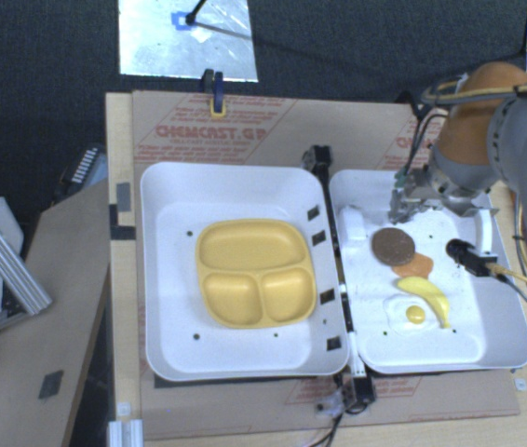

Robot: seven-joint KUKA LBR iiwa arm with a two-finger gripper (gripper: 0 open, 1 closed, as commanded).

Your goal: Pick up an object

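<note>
Fried egg (413, 315), the toy nearest you, lay well on the near side of the gripper (405, 210), close to the front rim of the right bin (513, 341) with only a narrow strip of bare floor between them. A banana (428, 297) touched the egg's far edge and slanted away to the view's right of the gripper. Next back, an orange piece (419, 266) sat tucked against a brown disc (393, 246), which lay just on the near side of the gripper, near it but apart. A small white piece (350, 223) rested to the gripper's left in the view, close against the wall shared with the left bin (166, 250).

The gripper itself hung over the far part of the right bin, near its back rim; you could not tell whether it was open or closed, and nothing showed in its grasp. You had open floor between the gripper and the white piece, and more along the right bin's front rim.

Well to the gripper's left in the view, a yellow divided plate (249, 273) sat in the middle of the left bin, with bare floor all round it. The arm (515, 147) came in behind the gripper.
</note>
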